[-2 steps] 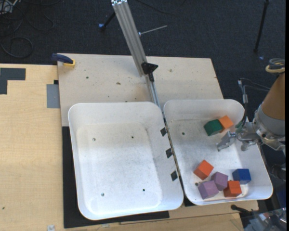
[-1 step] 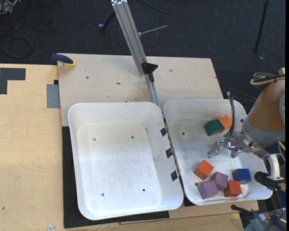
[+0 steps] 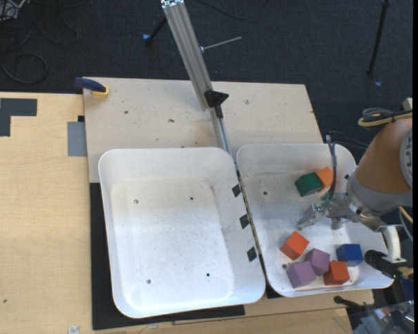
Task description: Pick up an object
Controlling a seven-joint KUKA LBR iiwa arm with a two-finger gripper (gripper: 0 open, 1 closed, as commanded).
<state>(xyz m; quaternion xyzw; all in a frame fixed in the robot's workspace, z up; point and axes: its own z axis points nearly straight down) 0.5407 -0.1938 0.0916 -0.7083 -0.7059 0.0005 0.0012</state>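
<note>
My gripper [image 3: 322, 220] hangs low over the right bin [image 3: 279, 160], near its middle, reaching in from the right. Its metal fingers [image 3: 307, 220] are spread open and nothing sits between them. Just beyond it lie a green block [image 3: 308, 184] and an orange block [image 3: 326, 177], side by side. On the near side of the gripper an orange cube [image 3: 295, 245] rests on the bin floor. Two purple blocks [image 3: 301, 273] [image 3: 319, 260], a red-orange block [image 3: 336, 273] and a blue block [image 3: 349, 253] cluster at the bin's front right corner.
The left bin [image 3: 118, 186] stands beside the right one, joined by black clips [image 3: 243, 220]. A slanted aluminium post [image 3: 191, 54] rises behind the bins. The arm's orange band [image 3: 384, 165] overhangs the right bin's right rim.
</note>
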